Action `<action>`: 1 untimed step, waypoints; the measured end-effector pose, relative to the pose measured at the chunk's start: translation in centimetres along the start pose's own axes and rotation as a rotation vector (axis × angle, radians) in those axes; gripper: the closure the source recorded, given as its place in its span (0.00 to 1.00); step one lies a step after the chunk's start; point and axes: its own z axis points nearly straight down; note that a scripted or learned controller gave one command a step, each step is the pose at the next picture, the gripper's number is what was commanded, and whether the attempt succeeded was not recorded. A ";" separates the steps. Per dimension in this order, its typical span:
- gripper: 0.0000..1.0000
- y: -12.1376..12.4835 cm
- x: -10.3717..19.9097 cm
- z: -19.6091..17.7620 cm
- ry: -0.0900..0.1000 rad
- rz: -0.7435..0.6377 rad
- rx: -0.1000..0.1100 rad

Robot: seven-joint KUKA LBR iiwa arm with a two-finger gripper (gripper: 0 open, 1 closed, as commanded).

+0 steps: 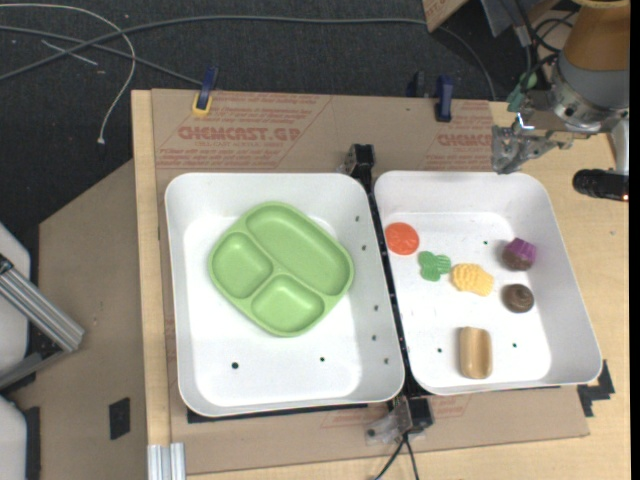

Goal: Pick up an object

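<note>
The right bin (440, 193) holds several small toy foods: an orange round slice (401, 239), a green leafy piece (433, 266), a yellow lumpy piece (472, 279), a purple piece (519, 254), a brown round piece (517, 298) and a tan cylinder (474, 352). My gripper (510, 154) hangs over the bin's far right edge, above and behind the purple piece, with nothing visible between its fingers. The fingers are too small and dark to read.
The left bin (190, 268) holds a green divided plate (281, 268). Blue clamps (206, 89) (443, 96) hold the cardboard at the back. A black clip (359, 158) sits between the bins. Cables lie on the dark floor behind.
</note>
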 end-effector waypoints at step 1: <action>0.00 0.2 0.0 -0.7 -0.002 -0.003 -0.012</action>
